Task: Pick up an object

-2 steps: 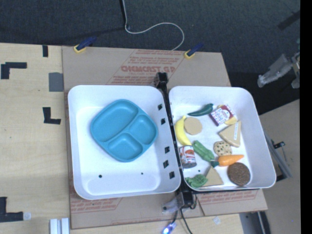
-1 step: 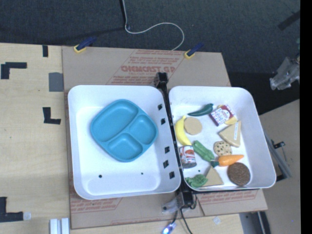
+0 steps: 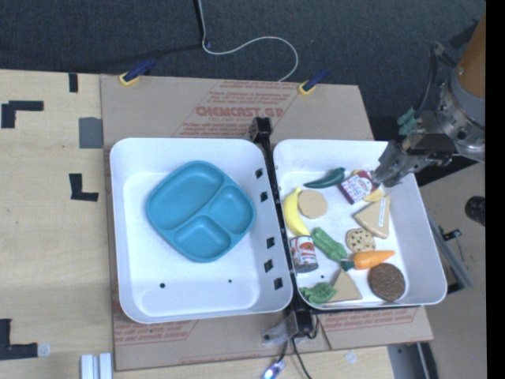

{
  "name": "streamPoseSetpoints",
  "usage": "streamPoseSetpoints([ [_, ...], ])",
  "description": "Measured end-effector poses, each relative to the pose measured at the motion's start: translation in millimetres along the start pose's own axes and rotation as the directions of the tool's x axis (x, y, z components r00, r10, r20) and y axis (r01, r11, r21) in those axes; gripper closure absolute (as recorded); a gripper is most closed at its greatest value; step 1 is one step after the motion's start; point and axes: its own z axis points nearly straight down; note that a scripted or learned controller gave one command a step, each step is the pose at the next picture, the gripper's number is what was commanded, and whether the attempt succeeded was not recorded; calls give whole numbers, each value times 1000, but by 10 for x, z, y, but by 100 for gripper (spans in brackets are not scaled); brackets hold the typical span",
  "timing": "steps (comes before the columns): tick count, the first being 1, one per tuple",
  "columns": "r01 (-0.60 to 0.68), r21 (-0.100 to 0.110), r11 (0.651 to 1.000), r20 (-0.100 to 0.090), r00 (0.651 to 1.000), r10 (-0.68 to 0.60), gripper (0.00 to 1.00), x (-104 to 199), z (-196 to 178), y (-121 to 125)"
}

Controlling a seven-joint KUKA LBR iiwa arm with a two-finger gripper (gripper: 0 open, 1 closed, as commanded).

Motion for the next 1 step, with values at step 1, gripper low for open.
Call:
streamPoseSetpoints([
  [1, 1, 2, 1000, 1, 1000, -1, 100, 730, 866, 14],
])
